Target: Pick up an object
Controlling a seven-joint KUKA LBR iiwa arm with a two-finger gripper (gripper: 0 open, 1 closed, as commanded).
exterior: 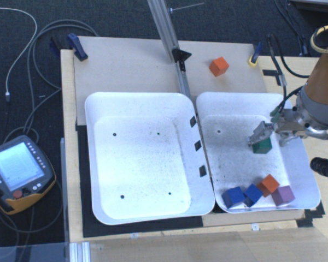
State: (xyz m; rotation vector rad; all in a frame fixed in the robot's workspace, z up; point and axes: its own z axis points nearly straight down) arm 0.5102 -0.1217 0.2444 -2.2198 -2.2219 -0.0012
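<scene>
Right white bin on surface: pincer over small green block, spread unclear; likely light, rigid, best pinched across flat sides.

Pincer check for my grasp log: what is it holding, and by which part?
Cannot be told: the pincer sits against the small green block's top.

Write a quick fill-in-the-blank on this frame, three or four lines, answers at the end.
1. The gripper is at a ___ block in the right bin.
2. Near that bin's front edge lie two blue blocks, one orange block and one ___ block.
3. An orange cube sits on the ___, behind the bins.

Answers: green; purple; board
</scene>
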